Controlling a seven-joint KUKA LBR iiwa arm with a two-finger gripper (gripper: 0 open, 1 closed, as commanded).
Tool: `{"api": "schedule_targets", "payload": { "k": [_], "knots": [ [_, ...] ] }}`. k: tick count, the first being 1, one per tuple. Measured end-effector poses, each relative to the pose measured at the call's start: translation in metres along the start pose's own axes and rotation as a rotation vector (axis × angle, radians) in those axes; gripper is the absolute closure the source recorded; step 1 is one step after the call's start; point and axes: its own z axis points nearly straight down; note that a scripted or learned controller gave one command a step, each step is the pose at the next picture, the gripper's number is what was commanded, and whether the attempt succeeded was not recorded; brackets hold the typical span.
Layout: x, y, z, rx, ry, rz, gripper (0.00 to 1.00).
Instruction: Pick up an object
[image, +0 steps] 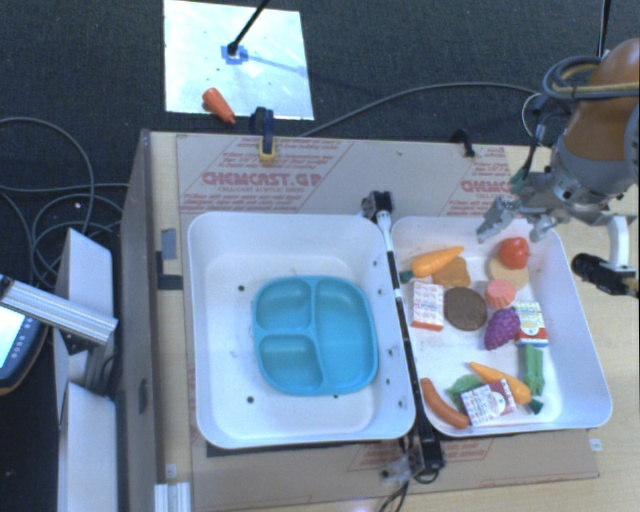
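You have the jaws spread wide above the red tomato (514, 251), a light, slick toy: pinch across its round middle.

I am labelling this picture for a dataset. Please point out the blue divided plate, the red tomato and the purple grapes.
blue divided plate (315, 335): camera view, on the ridge between its compartments.
red tomato (514, 252): camera view, on the middle of its top.
purple grapes (501, 327): camera view, on the middle of the bunch.

— Where does the camera sit?
— Fixed above the worktop (330, 165), looking down at a slant, at middling range.
— What does it take in?
— Both white bins (230, 240), side by side.
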Motion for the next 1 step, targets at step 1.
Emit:
{"api": "schedule_targets", "payload": {
  "k": [1],
  "knots": [
    [0.0591,0.0271,0.0664,0.001,0.002,-0.002,0.00]
  ]
}}
